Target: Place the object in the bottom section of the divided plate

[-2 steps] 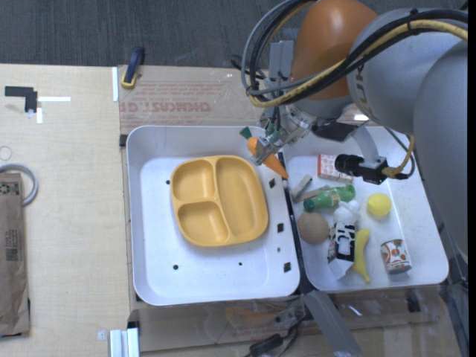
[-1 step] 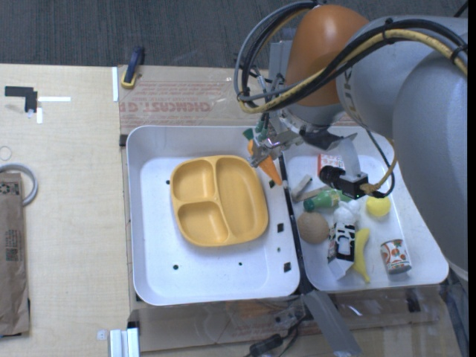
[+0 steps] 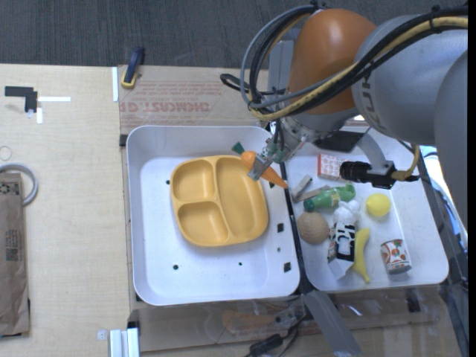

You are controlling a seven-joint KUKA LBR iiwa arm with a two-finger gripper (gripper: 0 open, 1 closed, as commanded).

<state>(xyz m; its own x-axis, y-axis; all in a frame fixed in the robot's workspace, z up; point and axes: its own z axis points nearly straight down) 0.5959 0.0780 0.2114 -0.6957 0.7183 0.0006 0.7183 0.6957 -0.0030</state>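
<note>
Single overhead view. Grey arm with orange band enters from the right and reaches over the divider between the two shallow white bins. Gripper [image 3: 262, 163] sits at the upper right rim of the yellow three-section plastic plate [image 3: 220, 200], which lies in the left white bin [image 3: 149, 259].

An orange toy carrot with green top [image 3: 258, 163] lies right at the fingertips, green end toward upper left, orange tip pointing lower right past the plate's rim. The fingers appear clamped on the carrot, though the contact is small and partly hidden by the wrist.

Carrot position: over the plate's right edge, near the large right section; not in the bottom section.

Right white bin [image 3: 428, 270] holds: yellow ball [image 3: 378, 204], yellow banana [image 3: 361, 254], brown egg-shaped object [image 3: 313, 227], green bottle lying on its side [image 3: 328, 196], small can with red-and-white label [image 3: 395, 256], black-and-white package [image 3: 342, 238], red-and-white card [image 3: 328, 165].

Left of the bins, on the wooden bench [image 3: 67, 199]: brown paper bag [image 3: 12, 251].
</note>
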